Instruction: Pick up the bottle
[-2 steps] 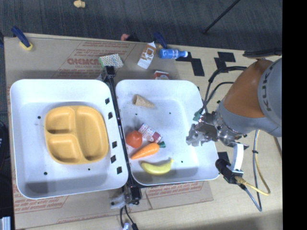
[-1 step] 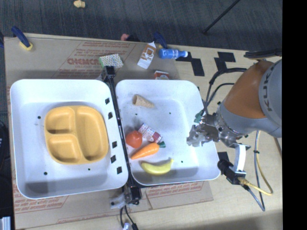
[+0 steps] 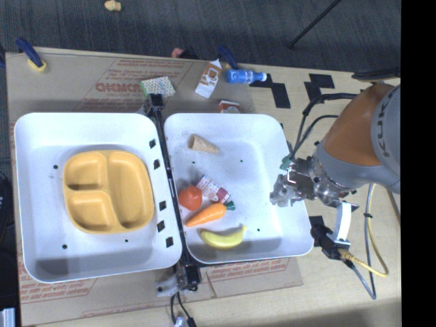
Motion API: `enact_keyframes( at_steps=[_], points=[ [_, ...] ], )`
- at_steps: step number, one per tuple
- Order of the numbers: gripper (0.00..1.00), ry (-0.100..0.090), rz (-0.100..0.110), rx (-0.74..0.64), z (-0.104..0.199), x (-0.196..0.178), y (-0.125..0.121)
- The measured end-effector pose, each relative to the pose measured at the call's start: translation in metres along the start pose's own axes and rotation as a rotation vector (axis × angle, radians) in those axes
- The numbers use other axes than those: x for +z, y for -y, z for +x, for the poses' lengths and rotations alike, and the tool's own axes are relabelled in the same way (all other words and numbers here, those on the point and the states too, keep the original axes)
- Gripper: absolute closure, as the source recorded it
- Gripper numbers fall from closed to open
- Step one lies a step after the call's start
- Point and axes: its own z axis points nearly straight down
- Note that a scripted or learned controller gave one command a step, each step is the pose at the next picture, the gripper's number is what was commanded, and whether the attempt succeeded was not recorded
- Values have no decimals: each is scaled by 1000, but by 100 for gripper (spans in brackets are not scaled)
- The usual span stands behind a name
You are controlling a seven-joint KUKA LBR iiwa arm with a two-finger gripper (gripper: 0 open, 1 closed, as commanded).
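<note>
Camera view, looking down at a slant: two shallow white bins sit side by side on the bench. The left bin (image 3: 34,155) holds a yellow divided tray (image 3: 107,189) lying flat near its middle. The right bin (image 3: 262,138) holds several small things. A cone-shaped piece (image 3: 204,144) lies toward 12 o'clock. A small pink-and-white packet (image 3: 214,189) lies near the bin's middle. A red tomato (image 3: 191,198) sits just at the packet's 8 o'clock, seemingly touching it. An orange carrot (image 3: 206,214) lies just below the tomato, and a yellow banana (image 3: 223,237) lies near the carrot, at 6 o'clock.

The bottle (image 3: 244,77), blue with a pale cap end, lies on its side on the bench outside both bins, beyond the right bin's far rim at about 12 o'clock. A small carton (image 3: 208,79) lies just at its 9 o'clock, and a green patterned packet (image 3: 158,86) lies farther along at 9 o'clock.

The gripper (image 3: 287,188) hangs at the right bin's 3 o'clock rim, well apart from the bottle. Whether it is released or clenched I cannot tell. The grey arm (image 3: 361,148) with its orange band reaches in from 3 o'clock.
</note>
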Motion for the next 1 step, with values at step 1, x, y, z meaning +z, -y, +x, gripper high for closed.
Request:
enact_keyframes(
  at_steps=[1],
  points=[
    [100, 1, -2, -177, -11, -10, -4]
  ],
)
